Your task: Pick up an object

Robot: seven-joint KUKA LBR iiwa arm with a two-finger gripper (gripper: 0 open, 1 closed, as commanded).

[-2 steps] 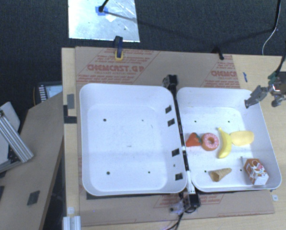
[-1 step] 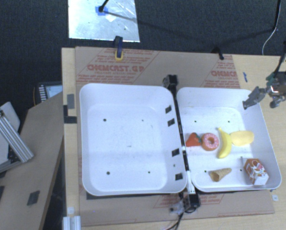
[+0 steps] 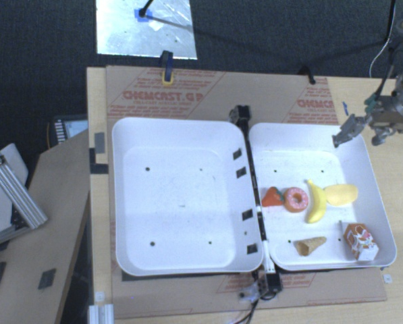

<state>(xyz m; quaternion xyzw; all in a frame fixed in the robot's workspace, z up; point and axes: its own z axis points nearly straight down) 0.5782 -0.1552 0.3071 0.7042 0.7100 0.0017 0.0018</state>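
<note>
Looking down on the tabletop, I see two white bins sitting side by side. The left bin has bare white floor. The right bin holds all the toys, bunched in its lower half, toward the lower right of the frame. A red strawberry lies next to the middle wall, touching a pink donut. A yellow banana sits just beside the donut, and a pale lemon rests against the banana. Lower down I see a tan cone, and a small red and white box stands near the right corner. My tool hangs at the upper right of the frame, above the far right edge of the right bin, well apart from the toys. Its two fingers are spread apart and nothing is between them, so it is released. I think the arm is up high so it can pick a toy without bumping anything. The task has not got far, since every toy lies in the bin. The cone and the box sit alone, so I guess they are easier to grab. The strawberry, donut, banana and lemon are packed close, and a finger could knock one aside.
</note>
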